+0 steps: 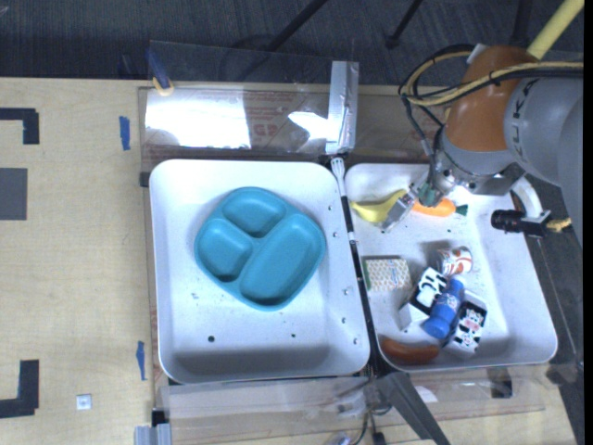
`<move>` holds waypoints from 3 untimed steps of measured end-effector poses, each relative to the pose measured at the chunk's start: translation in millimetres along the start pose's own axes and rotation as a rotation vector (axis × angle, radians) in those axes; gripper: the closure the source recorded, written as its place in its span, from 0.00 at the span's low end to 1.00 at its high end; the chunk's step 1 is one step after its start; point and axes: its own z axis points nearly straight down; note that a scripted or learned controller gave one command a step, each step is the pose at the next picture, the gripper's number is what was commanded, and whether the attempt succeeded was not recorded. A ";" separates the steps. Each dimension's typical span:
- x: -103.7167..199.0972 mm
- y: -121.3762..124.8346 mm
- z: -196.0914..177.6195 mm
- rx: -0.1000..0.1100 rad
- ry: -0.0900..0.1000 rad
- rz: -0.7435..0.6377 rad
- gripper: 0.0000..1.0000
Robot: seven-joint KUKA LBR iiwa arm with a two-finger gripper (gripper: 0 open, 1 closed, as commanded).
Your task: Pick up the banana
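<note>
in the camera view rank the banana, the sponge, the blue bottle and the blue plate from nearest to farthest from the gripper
From the gripper, in the right bin:
1. banana, right at the fingertips, on their left.
2. sponge, below it, mid-bin near the divider.
3. blue bottle, lower in the right bin, among the clutter.
4. blue plate, across the divider in the left bin.

The arm [547, 128] is a thick, rounded grey casing with a smooth, faintly glossy surface. Above the wrist sits a broad orange band [482, 109], domed and shiny. Black and yellow cables [435, 72] loop loosely around the band and run alongside the casing. Below the band the wrist narrows into a pale metallic section. A small black fitting [519, 220] juts from a white part of the casing's underside. The pincer [404, 206] is small, grey and metallic.
</note>
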 end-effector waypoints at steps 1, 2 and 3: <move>-2.3 2.0 -8.5 -0.009 -0.009 0.000 1.00; -1.1 0.9 -7.8 -0.003 -0.002 0.000 0.00; 11.5 -10.3 8.2 -0.003 0.002 -0.228 0.00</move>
